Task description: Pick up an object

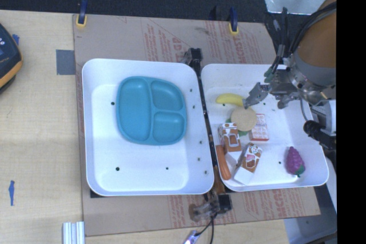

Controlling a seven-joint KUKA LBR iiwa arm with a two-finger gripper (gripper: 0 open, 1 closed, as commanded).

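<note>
Hand (255, 94) just beside banana (229, 100)

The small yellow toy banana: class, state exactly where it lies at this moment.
The small yellow toy banana lies in the right-hand shallow white bin, near its far left corner, just behind the round tan disc and left of the gripper.

I'm seeing a yellow banana (230, 100) lying flat in the right bin (320, 177), near its far-left corner, just beyond a tan round disc (244, 118) (perhaps a cookie), curving gently.
</note>
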